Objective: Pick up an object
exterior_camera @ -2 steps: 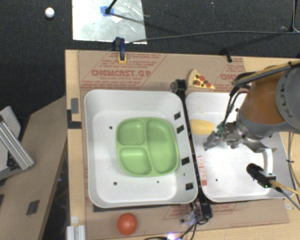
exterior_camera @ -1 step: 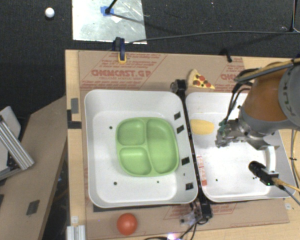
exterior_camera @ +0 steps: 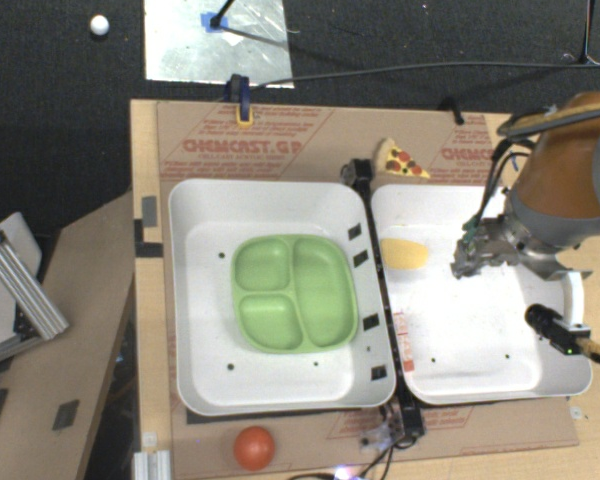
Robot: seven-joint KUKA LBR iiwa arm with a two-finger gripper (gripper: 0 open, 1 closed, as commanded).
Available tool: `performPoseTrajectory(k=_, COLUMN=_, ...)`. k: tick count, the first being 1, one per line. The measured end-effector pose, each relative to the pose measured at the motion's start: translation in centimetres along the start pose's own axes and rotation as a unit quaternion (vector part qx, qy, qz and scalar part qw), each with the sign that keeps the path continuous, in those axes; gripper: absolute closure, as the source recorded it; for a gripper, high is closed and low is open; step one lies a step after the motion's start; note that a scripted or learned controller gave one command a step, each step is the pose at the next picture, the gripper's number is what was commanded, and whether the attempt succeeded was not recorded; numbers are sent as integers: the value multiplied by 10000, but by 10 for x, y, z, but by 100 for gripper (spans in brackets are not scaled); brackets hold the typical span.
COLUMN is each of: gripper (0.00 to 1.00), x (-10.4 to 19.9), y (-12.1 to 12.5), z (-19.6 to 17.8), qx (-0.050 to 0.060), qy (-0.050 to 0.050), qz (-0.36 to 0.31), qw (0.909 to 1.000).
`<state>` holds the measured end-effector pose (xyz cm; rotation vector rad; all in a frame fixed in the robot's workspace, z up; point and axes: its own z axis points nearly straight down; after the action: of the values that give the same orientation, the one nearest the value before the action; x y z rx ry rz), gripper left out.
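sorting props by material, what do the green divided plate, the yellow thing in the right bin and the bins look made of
Green divided plate: likely moulded plastic, smooth and semi-matte, with soft rounded compartment walls and even colour.
Yellow thing: probably plastic or rubber toy food, uniform pale yellow; too small to be sure.
Bins, left and right: seemingly thin white plastic, with rounded corners and a faint sheen.

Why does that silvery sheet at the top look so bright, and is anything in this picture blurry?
In the camera view, the silvery sheet catches the overhead light and glares nearly white. The two white bins are evenly lit with soft shadows along their walls. The green tray and yellow object look fairly sharp; the gripper is a dark, slightly soft tangle, its details hard to read.
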<state>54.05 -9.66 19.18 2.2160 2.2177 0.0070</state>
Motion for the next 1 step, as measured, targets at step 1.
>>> performPoseTrajectory(k=1, gripper=100, x=0, y=2, z=-54, qx=1, qy=2, qz=-17, qw=10000)
